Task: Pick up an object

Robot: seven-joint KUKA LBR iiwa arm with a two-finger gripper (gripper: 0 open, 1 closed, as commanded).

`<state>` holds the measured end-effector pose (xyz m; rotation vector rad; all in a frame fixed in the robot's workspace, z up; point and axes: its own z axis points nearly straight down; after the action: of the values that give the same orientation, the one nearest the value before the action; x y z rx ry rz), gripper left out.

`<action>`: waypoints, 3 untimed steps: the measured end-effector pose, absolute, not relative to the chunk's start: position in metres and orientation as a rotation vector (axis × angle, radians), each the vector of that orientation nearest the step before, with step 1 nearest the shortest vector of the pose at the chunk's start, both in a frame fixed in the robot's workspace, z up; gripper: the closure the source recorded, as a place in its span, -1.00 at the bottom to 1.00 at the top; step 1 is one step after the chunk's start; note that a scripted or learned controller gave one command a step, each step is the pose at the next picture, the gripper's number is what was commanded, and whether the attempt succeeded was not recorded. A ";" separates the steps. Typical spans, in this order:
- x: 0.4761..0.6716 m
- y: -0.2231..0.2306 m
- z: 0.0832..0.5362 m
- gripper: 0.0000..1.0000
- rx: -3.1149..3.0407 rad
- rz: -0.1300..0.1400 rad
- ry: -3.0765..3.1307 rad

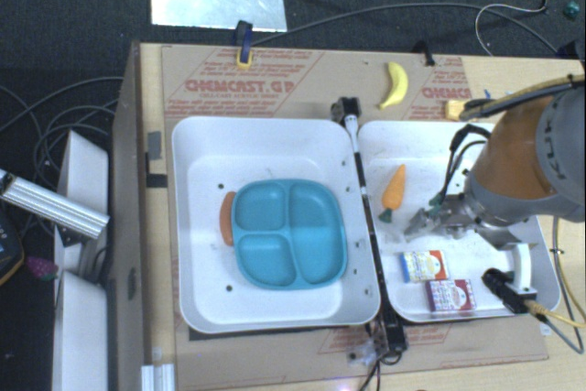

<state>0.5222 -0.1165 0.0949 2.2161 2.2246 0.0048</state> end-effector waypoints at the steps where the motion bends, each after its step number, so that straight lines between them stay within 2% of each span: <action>1: 0.486 -0.131 0.088 -1.00 2.221 0.000 2.222; 2: 0.488 -0.131 0.098 1.00 2.218 0.004 2.223; 3: 0.489 -0.130 0.108 1.00 2.215 0.008 2.223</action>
<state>0.4891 -0.1302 0.1083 2.2153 2.2229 0.0077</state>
